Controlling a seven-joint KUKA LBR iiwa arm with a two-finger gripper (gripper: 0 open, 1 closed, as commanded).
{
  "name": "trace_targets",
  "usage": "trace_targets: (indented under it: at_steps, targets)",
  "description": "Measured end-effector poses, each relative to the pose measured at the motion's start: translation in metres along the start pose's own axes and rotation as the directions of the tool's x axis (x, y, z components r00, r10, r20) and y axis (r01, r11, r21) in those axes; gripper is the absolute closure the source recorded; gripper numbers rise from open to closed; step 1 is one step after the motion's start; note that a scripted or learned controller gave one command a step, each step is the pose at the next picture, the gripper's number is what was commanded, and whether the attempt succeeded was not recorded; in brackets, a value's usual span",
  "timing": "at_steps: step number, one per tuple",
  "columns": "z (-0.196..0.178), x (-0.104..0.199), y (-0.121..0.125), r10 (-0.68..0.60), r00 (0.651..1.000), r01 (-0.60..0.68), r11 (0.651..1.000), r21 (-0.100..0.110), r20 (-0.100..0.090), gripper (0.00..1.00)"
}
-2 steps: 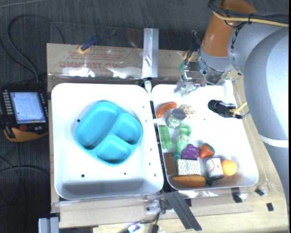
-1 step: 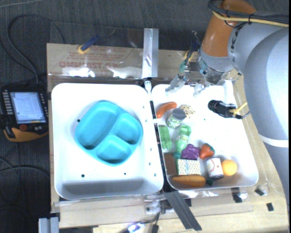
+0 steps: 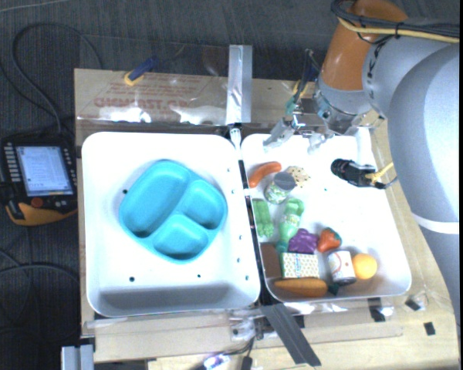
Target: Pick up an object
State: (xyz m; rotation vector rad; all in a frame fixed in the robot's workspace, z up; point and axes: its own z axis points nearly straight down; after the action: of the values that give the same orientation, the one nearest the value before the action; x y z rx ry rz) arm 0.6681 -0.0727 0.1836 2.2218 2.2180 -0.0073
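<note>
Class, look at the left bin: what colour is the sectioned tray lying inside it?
Light blue. The sectioned tray shows best in the overhead camera view.

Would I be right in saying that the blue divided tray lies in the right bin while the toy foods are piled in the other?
Not quite: the camera view shows the blue divided tray in the left bin, and the toy foods piled in the right bin.

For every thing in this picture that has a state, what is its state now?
gripper: fingers spread open, holding nothing, above the far edge of the right bin.
blue tray: right way up in the left bin, compartments bare.
right bin: toy foods piled at its near side.
sausage: lying flat, apart from the fingers.
handheld screen: lit.
</note>
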Motion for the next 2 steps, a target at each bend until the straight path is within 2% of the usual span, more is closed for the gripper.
trace_targets:
  at_steps: [1, 2]
  targets:
    - [0.095, -0.065, -0.052, 0.089, 0.996, -0.089, 0.996, -0.011, -0.001, 0.0]
    - [0.004, -0.091, -0.085, 0.132, 0.991, -0.132, 0.991, 0.0, -0.002, 0.0]
